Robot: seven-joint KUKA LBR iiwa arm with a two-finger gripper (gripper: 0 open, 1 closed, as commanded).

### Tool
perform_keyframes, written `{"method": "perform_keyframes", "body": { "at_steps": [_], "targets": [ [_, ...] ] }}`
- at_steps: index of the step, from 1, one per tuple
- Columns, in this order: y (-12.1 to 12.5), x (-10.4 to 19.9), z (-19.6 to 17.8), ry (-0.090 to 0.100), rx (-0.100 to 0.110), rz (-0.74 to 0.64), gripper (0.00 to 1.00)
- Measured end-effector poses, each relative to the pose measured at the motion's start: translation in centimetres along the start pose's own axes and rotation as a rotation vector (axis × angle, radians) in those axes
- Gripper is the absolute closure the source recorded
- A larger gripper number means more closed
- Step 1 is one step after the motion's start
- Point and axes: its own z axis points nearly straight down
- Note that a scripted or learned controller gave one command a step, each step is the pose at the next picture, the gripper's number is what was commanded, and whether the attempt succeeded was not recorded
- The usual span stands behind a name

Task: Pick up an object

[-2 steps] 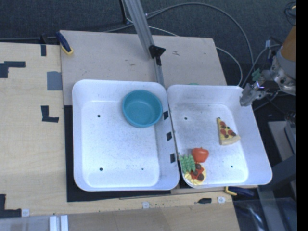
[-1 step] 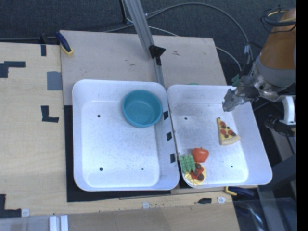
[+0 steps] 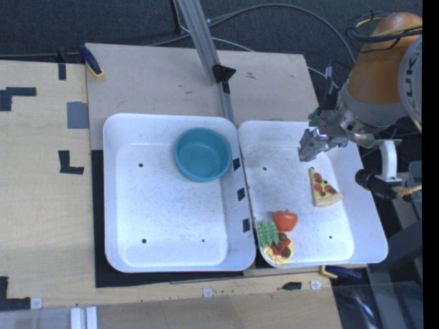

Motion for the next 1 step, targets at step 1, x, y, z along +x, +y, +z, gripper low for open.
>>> {"method": "perform_keyframes", "body": {
  "at_steps": [1],
  "targets": [
    [-1.8, 4.98, 1.63, 0.0, 0.001, 0.0, 1.0]
  ]
}}
